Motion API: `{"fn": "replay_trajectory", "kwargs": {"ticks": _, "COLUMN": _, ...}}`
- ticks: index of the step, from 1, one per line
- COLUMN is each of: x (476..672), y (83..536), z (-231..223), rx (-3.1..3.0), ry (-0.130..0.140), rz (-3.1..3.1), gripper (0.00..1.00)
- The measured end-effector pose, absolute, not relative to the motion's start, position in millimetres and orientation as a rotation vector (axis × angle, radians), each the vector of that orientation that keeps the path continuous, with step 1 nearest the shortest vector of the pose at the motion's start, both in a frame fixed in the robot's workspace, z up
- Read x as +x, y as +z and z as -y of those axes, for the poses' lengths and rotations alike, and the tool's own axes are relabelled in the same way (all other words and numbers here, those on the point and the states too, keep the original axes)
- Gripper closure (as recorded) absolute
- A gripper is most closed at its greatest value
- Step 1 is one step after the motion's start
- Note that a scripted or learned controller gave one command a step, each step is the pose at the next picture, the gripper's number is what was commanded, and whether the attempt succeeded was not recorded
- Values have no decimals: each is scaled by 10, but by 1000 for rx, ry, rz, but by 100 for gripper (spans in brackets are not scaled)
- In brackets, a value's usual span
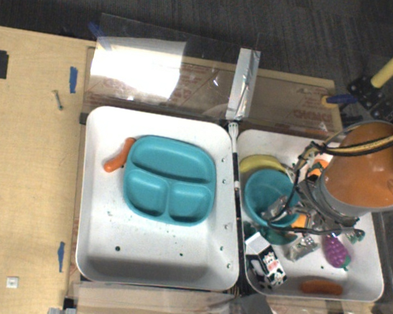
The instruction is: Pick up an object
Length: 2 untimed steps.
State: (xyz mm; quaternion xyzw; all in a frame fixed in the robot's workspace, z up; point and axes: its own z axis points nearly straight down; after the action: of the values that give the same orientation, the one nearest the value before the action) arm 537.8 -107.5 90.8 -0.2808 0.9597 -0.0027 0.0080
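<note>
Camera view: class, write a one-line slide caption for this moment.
The arm's gripper reaches into the right bin beside a teal cup, while a teal divided plate and orange carrot lie in the left bin.

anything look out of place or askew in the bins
Mostly the orange carrot in the left bin: it lies loose against the teal divided plate's edge, not in a compartment. The right bin is just crowded.

My hand (280, 214) is reaching down into the teal cup (265, 193) in the right bin (367, 282). Behind that cup a yellow bowl (257, 162) is peeking out; right of it purple grapes (335, 251) are lying. Across the divider, a teal divided plate (170, 179) is sitting in the left bin (91, 232), an orange carrot (118, 156) touching its left edge.
</note>
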Motion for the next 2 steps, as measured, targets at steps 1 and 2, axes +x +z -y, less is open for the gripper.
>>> {"fn": "replay_trajectory", "kwargs": {"ticks": 1, "x": 5584, "y": 908, "z": 1277, "rx": -1207, "ry": -11, "rz": -2881, "gripper": 0}}
{"fn": "replay_trajectory", "kwargs": {"ticks": 2, "x": 5637, "y": 910, "z": 1150, "rx": -1482, "ry": -15, "rz": -2751, "gripper": 0}}
